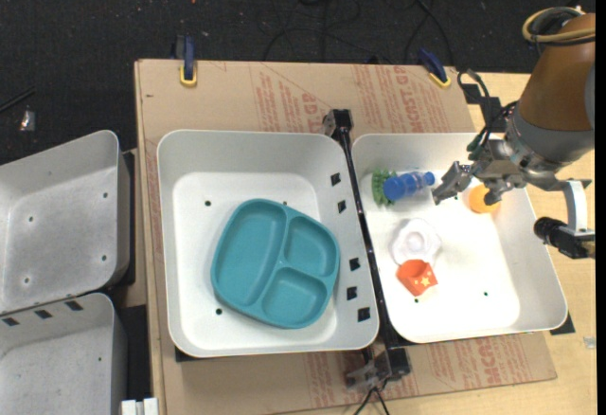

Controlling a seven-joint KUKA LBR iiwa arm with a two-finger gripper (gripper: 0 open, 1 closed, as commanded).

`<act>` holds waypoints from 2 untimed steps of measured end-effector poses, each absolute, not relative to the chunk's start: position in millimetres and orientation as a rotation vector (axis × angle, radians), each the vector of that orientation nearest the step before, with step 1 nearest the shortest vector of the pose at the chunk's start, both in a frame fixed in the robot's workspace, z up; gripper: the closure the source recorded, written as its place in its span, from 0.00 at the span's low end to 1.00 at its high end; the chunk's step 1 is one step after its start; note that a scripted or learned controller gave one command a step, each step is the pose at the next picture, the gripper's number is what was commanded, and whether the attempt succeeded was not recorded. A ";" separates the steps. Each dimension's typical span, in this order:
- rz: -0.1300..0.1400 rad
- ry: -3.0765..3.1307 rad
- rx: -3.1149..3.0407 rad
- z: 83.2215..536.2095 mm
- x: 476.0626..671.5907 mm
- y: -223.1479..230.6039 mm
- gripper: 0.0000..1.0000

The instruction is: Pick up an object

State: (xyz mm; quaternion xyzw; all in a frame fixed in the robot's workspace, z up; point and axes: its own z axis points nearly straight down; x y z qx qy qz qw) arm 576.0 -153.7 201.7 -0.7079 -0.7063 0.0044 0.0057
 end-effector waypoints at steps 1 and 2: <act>0.000 -2.222 -2.220 209.8 579.0 -153.1 0.00; 0.004 -2.219 -2.221 164.9 582.9 -156.8 0.00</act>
